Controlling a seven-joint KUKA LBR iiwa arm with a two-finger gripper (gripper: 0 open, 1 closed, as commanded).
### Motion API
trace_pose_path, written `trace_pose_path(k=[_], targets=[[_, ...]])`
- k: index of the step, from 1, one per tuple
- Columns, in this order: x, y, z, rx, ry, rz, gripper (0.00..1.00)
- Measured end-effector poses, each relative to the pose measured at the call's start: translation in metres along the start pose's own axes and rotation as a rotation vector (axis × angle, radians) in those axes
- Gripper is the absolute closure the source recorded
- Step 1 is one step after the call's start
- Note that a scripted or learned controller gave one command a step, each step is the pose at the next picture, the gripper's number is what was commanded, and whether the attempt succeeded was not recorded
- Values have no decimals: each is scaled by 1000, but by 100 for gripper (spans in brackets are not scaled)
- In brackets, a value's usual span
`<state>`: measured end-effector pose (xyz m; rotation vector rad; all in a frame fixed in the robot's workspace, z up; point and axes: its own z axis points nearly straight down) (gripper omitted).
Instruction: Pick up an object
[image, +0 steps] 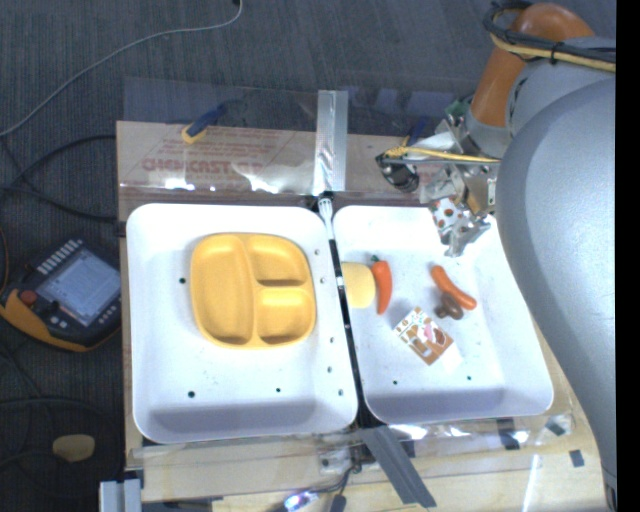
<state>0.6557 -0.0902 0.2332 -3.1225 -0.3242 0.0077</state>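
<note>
Two white bins (150, 400) share the bench; fingers (458, 236) (spread unreadable, cannot tell) hang above the hotdog (452, 287).

Bulky grey arm (575, 230), orange wrist band (500, 80)

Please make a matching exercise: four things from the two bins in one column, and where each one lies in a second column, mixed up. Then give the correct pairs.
Things
1. yellow tray
2. carrot
3. sausage
4. small packet

Places
A. right bin, below the claw
B. left bin, in the middle
C. right bin, lowest of the things, near the centre
D. right bin, close to the wall between the bins

Pairs: 1-B, 2-D, 3-A, 4-C
</note>
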Motion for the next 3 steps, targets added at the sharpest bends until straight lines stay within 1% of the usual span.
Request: trace_pose_path(k=[1, 2, 3], targets=[[6, -21, -9, 0, 0, 0, 100], [11, -33, -7, 0, 0, 1, 100], [20, -69, -15, -1, -1, -1, 100]])
